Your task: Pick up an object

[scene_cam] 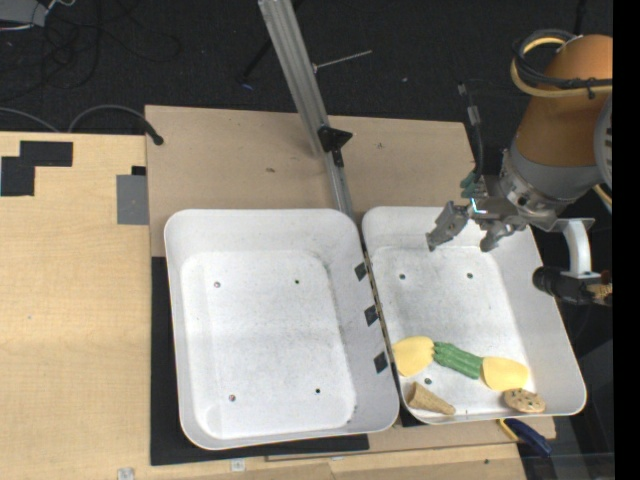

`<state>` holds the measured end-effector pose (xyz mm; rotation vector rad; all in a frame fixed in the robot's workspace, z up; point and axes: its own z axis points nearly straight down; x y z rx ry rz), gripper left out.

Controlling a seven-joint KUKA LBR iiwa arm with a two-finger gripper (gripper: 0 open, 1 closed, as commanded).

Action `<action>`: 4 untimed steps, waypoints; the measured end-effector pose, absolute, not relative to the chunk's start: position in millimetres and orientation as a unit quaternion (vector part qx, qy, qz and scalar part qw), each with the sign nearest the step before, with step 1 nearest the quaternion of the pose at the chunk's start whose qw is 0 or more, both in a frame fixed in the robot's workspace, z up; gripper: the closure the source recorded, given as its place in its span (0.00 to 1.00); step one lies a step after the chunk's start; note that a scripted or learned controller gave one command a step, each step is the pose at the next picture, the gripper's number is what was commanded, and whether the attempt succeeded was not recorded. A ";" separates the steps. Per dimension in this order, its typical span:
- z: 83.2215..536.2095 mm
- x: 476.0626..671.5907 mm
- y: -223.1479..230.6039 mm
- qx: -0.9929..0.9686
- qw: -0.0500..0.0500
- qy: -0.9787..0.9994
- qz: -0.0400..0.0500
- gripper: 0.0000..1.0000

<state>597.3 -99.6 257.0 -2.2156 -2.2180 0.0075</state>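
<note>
My gripper (468, 234) hangs over the far end of the right bin (470, 288), its two fingers spread apart with nothing between them. At the near end of that bin lies a toy with a green middle and yellow ends (459, 360). A tan cone-shaped piece (431, 400) sits just in front of it. A small brown cookie-like piece (523, 400) rests at the near right corner. All three lie well in front of the gripper.
The left bin (262, 323) stands beside the right one, with black clips (370, 313) along the shared edge. A slanted metal rail (305, 98) rises behind the bins. The arm's orange band (565, 98) is at the far right.
</note>
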 end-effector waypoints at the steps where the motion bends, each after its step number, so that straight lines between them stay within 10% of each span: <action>1: 259.6 598.0 -100.4 -0.707 0.001 -0.707 0.001 0.00; 4: 109.9 592.5 -99.8 -0.708 0.003 -0.707 0.002 0.00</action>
